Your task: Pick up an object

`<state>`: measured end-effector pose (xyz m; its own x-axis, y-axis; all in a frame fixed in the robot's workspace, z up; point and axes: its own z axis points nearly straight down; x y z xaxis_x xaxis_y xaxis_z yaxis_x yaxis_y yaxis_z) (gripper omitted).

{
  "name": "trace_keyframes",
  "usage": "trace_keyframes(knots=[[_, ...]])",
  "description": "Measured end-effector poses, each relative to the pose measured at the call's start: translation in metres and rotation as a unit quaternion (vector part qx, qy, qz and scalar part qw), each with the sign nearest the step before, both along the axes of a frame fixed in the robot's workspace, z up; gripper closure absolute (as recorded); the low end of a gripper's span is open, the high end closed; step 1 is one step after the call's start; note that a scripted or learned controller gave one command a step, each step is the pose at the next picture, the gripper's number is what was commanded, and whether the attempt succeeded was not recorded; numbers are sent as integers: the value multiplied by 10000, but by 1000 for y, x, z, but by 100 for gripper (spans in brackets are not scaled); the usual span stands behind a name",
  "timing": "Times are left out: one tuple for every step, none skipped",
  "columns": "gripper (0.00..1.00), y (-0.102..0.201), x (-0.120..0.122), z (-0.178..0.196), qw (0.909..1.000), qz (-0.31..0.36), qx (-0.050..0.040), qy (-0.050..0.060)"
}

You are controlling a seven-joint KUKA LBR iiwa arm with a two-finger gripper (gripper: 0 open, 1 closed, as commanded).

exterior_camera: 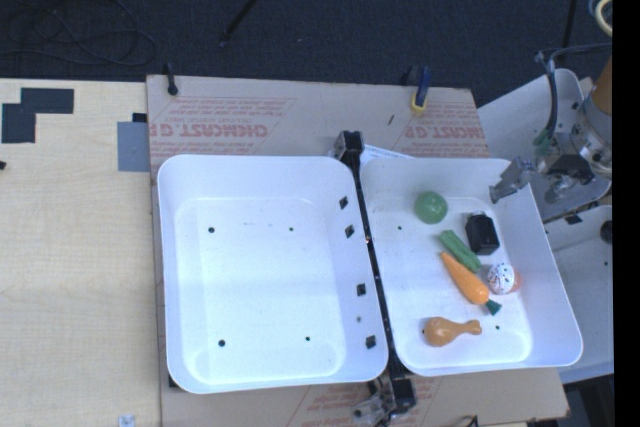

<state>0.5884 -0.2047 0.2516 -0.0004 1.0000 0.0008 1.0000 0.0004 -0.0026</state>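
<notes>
A dark carpet with loose cables lay behind the desk, where a sheet of printed cardboard carried two shallow white bins side by side. The left bin held nothing to grasp; the right bin held all the candidates: a green ball near its far side, a black block beside a green stick, an orange carrot touching a small white ball, and a tan gourd-shaped toy lying alone near the front wall.

The tool hung at the far right rim of that bin, above the wall and short of every object; whether it was released or clenched could not be told from this angle, and nothing was seen in it.

Judged from this, the pick had not begun. The green ball or the tan toy seemed the soundest targets, each standing apart from its neighbours. The clustered carrot, stick and block risked a nudge or a double catch, so a straight descent centred over an isolated piece looked best
</notes>
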Motion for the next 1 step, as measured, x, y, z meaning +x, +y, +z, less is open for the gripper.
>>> trace_keyframes(knots=[[0, 19, -16, -141, 10000, 8, 0, 29]])
